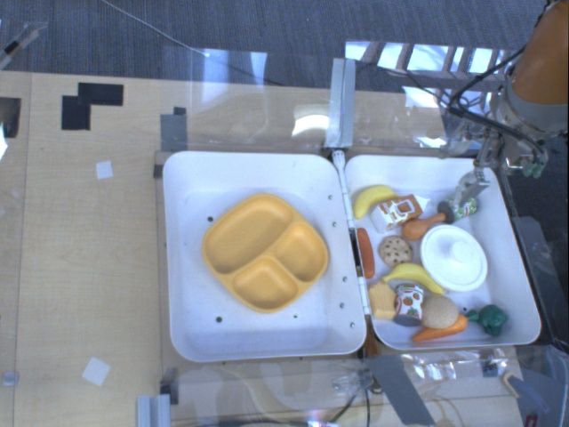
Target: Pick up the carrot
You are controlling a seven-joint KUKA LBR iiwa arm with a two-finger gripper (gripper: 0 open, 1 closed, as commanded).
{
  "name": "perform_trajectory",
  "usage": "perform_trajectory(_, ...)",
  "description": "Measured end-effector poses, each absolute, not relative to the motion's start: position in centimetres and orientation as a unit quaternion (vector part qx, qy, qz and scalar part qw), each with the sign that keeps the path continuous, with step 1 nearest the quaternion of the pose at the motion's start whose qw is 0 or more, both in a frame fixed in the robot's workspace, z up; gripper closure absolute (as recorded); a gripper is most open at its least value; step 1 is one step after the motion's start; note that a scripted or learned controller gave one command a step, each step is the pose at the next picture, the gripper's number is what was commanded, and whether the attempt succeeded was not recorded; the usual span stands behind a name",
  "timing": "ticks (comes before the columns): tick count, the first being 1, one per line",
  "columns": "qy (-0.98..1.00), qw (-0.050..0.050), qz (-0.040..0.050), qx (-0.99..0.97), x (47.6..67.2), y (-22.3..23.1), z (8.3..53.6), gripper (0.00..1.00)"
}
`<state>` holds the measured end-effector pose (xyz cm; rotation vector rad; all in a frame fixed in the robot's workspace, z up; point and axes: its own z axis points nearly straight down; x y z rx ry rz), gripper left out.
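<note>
The left bin [178,327] bears a yellow divided plate [264,251]. In the right bin [524,318], the carrot [439,330] lies at the near edge, between a bread roll [438,310] and a broccoli [488,318]. The gripper [468,199] hangs over the far right corner (well apart from the carrot); whether its jaws are parted or closed cannot be told.

I see a yellow divided plate [266,253] in my left bin [182,327]; bananas [373,198], cookie [395,251], white bowl [454,257], broccoli [491,318] crowd the right.
</note>
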<state>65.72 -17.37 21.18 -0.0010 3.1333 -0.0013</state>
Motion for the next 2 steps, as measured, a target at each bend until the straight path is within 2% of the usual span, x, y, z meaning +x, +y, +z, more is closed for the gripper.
perform_trajectory(1,0.999,0.010,-0.0022,-0.038,57.8,-15.7,11.3,0.00)
perform_trajectory(2,1.000,0.006,0.0005,0.014,54.2,-9.7,17.3,0.00)
